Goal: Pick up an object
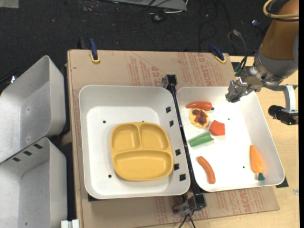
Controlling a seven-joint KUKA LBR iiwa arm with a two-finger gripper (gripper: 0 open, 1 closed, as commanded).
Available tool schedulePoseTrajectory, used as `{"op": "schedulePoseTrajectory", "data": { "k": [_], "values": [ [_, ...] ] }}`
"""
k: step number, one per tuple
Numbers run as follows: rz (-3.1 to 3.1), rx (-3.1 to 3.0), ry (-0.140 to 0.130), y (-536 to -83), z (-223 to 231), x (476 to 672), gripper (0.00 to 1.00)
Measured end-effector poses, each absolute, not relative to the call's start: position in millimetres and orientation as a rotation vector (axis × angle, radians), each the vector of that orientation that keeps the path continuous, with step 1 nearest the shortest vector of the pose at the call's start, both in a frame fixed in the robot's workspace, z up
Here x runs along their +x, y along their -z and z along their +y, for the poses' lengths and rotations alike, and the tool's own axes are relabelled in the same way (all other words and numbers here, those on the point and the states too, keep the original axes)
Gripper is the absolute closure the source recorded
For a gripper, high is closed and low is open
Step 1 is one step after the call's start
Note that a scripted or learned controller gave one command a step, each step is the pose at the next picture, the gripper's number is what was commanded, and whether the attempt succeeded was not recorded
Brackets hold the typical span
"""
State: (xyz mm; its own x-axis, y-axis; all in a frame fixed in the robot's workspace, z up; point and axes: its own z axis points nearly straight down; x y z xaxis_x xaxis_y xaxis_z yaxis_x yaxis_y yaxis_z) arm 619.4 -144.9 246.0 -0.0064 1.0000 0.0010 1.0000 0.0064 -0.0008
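You've got the gripper (233, 97) over the right bin's (270, 141) upper right, nothing seen between its tips; can't tell how far open it is. Food toys lie apart from it in that bin: red pepper (199, 105), small pizza (199, 118) just below, red block (217, 128) touching pizza's right, green pepper (200, 139), sausage (206, 169), carrot (257, 161) near right wall. Left bin (90, 141) has a yellow divided plate (141, 151). Both sit on the worktop (123, 65).

Bench (123, 65) under 2 white bins (90, 127)
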Motion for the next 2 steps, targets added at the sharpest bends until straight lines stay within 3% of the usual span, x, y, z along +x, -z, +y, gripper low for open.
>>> {"op": "schedulePoseTrajectory", "data": {
  "k": [2],
  "values": [
    [-2.226, -2.214, -0.002, -231, -38, 618.0, 1.00]
  ]
}}
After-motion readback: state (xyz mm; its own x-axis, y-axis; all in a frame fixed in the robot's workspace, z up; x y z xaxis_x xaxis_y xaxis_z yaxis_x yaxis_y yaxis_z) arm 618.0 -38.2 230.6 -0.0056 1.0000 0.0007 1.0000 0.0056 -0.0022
